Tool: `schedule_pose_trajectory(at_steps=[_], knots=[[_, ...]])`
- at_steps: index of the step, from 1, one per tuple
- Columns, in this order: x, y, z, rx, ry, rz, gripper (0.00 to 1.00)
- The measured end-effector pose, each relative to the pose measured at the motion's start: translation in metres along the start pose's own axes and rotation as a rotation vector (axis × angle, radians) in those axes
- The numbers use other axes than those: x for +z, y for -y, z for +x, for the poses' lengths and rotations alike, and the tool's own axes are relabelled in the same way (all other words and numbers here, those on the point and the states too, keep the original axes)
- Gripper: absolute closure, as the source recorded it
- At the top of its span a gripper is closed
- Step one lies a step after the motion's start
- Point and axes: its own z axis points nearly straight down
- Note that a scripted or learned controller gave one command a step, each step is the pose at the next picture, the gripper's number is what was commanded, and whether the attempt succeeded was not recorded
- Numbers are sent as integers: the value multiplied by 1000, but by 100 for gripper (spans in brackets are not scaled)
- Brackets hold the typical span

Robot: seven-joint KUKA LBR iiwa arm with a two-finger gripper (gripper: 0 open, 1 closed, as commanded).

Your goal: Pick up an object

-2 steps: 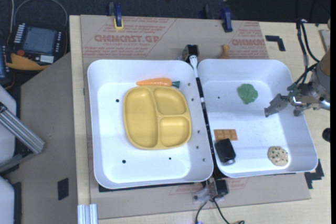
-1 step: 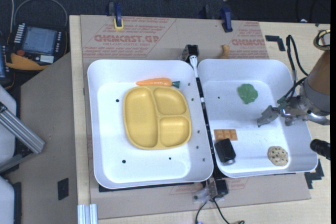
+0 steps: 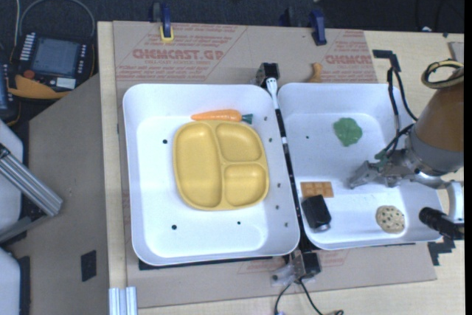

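My gripper (image 3: 371, 175) hangs over the right bin (image 3: 295, 96), near its right side, and points left. It stands open with nothing between its fingers. A green lump (image 3: 347, 131) lies up and to the left of it. Below and to its right rests a round speckled cookie (image 3: 389, 217). To its left are a tan square cracker (image 3: 317, 189) and, just below that, a black block (image 3: 316, 211). None of these touch the gripper.
The left bin (image 3: 140, 181) holds a yellow divided plate (image 3: 193, 158) with an orange carrot (image 3: 217, 115) above it. A black rail (image 3: 281, 136) runs between the bins. The grey arm with its orange band (image 3: 441, 122) covers the right bin's right edge.
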Motion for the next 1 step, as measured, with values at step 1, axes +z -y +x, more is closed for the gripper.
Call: schedule_pose_trajectory(at_steps=[1], knots=[[-14, -1, -1, 1, 4, -7, 100]])
